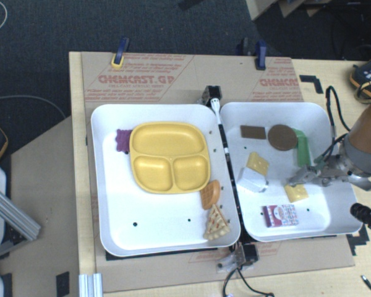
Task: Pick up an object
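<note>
Looking at this one, your gripper [298,178] was down low in the right bin [315,113], reaching in from the right edge, with its tip just above the small yellow block [296,192]. That looked like the target to me, since the arm was angled straight at it. Honestly I couldn't tell how far the fingers were spread or whether they had anything; too blurry there. The block sat on the bin floor, near the red and white packet [279,215] and apart from the white wedge [252,179]. The green stick [303,147] lay just behind the tip, so a sloppy close could have bumped it. The yellow tray [170,156] sat well clear in the left bin [111,184].
</note>
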{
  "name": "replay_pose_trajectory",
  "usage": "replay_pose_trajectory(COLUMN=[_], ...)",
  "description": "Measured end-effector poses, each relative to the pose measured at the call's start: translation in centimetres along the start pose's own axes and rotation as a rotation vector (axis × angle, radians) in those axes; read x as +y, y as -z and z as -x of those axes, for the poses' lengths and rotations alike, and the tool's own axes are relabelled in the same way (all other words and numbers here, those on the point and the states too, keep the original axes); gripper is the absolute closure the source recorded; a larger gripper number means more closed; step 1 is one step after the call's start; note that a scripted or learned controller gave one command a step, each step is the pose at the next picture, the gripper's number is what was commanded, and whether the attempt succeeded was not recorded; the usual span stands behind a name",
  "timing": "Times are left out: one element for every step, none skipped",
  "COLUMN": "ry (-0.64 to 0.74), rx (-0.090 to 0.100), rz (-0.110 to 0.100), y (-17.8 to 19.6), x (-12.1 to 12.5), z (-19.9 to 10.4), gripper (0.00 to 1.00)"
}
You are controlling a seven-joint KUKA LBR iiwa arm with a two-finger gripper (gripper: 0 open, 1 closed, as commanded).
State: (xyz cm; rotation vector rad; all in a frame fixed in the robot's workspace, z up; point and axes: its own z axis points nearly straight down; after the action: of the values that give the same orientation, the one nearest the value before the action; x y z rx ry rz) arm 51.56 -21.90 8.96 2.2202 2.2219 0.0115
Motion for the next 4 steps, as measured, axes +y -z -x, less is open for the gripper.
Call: replay_pose_trajectory(ry=[-0.001,0.002,0.001,0.001], rx=[-0.009,-0.008,-0.009,-0.008], rz=[0.008,0.002,0.002,0.001], y=[1.1,6.4,10.8,13.7], x=[0.1,1.3,1.8,1.9], z=[0.2,-0.1,0.1,0.1], gripper=[1.0,1.0,1.0,1.0])
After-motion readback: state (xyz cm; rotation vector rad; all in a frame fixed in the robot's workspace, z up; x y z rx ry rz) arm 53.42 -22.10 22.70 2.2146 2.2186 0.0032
